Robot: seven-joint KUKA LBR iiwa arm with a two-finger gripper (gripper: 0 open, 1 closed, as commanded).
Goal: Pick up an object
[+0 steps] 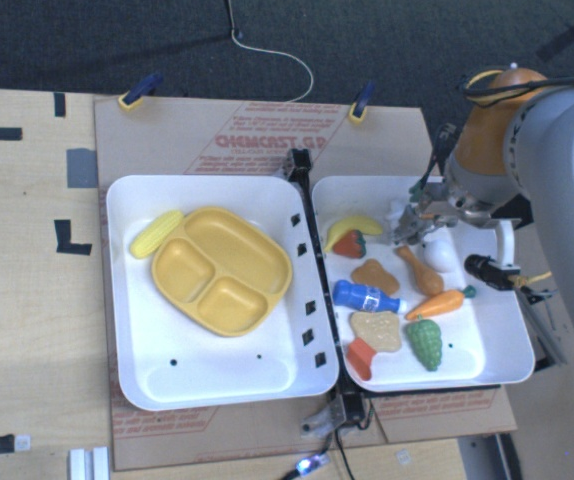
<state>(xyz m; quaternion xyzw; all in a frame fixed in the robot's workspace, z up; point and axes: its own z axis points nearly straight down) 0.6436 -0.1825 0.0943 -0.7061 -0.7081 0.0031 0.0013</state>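
Note:
My gripper [415, 224] hangs low over the back part of the right bin [502, 363], just above the upper end of a brown drumstick [423, 271]. A white object [443, 254] lies right beside it. Left of the gripper are a yellow banana [354, 229] and a small red piece [350, 247]. Nearer the front lie a brown cookie shape [375, 276], a blue bottle [365, 296], an orange carrot [436, 305], a bread slice [377, 331], a green vegetable [426, 345] and a red wedge [360, 358]. Nothing is visibly held.
The left bin [132, 368] holds a yellow divided plate [222, 268] and a corn cob [156, 233] at its back left. A black divider [312, 268] separates the bins. The arm's orange band [492, 118] and grey body cover the right bin's far right side.

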